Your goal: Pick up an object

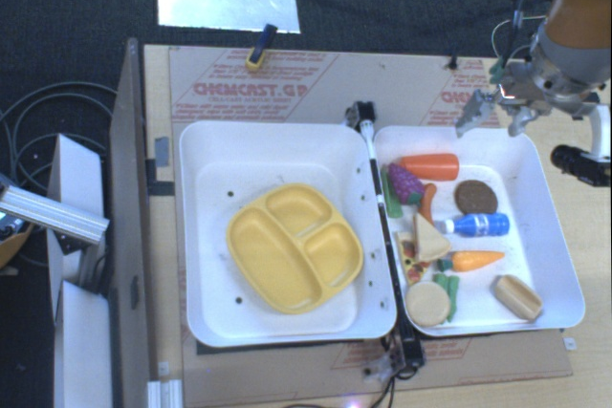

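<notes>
The grey arm's two-finger gripper (497, 115) hung above the far rim of the right-hand shallow white bin (564, 287), its fingers spread apart with nothing between them. Below it the toys lay untouched in that bin: an orange plastic cylinder (429, 166) beside a purple bunch of grapes (405, 183), a round brown cookie (475, 197), a blue and white bottle (475, 225), an orange carrot (475, 259) and a tan bread roll (517, 296) (all well clear of the fingers). The left-hand white bin (206, 234) held a yellow three-compartment plastic tray (294, 246).
</notes>
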Available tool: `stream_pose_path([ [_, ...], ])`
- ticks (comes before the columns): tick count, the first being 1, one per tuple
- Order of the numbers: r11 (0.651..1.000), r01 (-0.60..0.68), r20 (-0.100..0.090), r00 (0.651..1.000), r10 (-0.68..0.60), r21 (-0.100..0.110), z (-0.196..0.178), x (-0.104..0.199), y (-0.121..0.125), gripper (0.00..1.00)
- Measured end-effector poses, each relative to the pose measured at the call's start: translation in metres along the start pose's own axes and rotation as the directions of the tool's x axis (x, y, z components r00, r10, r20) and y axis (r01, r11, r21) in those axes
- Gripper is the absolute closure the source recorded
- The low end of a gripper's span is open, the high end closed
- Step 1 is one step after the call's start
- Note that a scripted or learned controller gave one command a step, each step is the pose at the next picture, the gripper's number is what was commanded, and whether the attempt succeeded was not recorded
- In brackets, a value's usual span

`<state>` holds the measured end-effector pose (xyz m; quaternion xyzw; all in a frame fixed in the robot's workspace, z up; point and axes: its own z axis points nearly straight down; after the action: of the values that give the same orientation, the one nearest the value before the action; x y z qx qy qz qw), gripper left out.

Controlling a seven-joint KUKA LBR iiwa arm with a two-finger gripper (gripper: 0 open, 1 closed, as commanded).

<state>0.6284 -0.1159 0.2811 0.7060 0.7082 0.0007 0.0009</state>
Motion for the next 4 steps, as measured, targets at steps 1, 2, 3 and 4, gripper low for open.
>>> stream_pose_path([
  [1,1.0,0.004,-0.002,1.0,-0.004,0.005,0.1,0.054,-0.016,0.0],
  [2,1.0,-0.002,0.0,1.0,0.002,0.004,0.097,0.053,-0.04,0.0],
  [3,1.0,-0.005,-0.002,1.0,0.005,-0.002,0.198,0.029,-0.037,0.0],
  [4,1.0,-0.002,-0.001,1.0,0.002,-0.007,0.183,0.029,-0.035,1.0],
])
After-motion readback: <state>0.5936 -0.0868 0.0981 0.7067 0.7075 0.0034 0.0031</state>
